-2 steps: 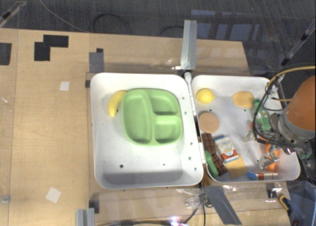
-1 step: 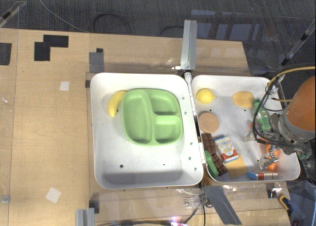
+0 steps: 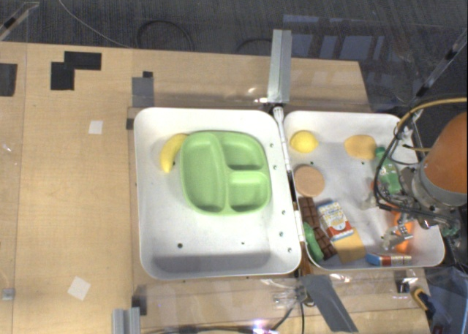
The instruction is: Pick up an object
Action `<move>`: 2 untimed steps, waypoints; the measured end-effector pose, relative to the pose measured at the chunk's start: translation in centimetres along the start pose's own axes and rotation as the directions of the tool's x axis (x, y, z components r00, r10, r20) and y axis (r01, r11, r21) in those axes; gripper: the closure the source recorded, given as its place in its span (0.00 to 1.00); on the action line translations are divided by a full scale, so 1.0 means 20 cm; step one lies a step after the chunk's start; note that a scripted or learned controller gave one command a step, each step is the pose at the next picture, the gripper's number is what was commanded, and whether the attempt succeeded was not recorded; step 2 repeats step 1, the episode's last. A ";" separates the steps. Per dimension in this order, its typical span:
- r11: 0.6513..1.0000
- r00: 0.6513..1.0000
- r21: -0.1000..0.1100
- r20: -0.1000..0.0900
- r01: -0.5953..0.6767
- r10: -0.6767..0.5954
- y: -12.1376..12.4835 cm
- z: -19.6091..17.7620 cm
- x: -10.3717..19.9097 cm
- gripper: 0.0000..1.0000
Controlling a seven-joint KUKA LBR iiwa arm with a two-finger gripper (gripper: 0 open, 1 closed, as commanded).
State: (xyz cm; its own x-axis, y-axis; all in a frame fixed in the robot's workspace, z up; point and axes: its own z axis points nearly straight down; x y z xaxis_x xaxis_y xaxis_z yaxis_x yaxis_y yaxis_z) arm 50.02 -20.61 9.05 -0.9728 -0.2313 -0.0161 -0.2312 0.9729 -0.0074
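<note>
Highest and closest to the lens: grey arm (image 3: 444,172) with its orange band, over the right edge of the right bin (image 3: 333,124). Reaches in from the right, wrist wrapped in dark cables. Ends in the end effector (image 3: 398,233), low over the bin's near right corner. Cannot tell whether open, closed or clamped on anything: too small and too cluttered to read.

Crowds most loose pieces into that right bin. Just beside the end effector, a small orange item (image 3: 404,223); contact unclear. Below it, by the near wall, a blue and red marker (image 3: 387,259). Further left, a yellow block (image 3: 350,247), a small printed carton (image 3: 334,220) touching it, and a brown chocolate bar (image 3: 310,217) along the left wall with a green piece (image 3: 314,242) beside its lower end. Toward the far wall, a tan disc (image 3: 308,179), a yellow lemon (image 3: 303,141) and an orange-yellow round fruit (image 3: 360,146), each apart from the others. Near the arm, a green object (image 3: 387,177), partly hidden by cables.

Holds in the left bin (image 3: 205,263) a green divided tray (image 3: 223,172), with a banana (image 3: 172,151) touching its left edge. Sits side by side with the right bin on the wooden counter (image 3: 66,201).
</note>
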 end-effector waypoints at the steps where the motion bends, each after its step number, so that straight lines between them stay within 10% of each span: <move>1: 1.000 1.000 0.002 0.000 0.020 -0.020 0.00 0.00 0.00 0.00; 2: 1.000 1.000 0.002 0.000 0.020 -0.020 0.00 0.00 0.00 0.00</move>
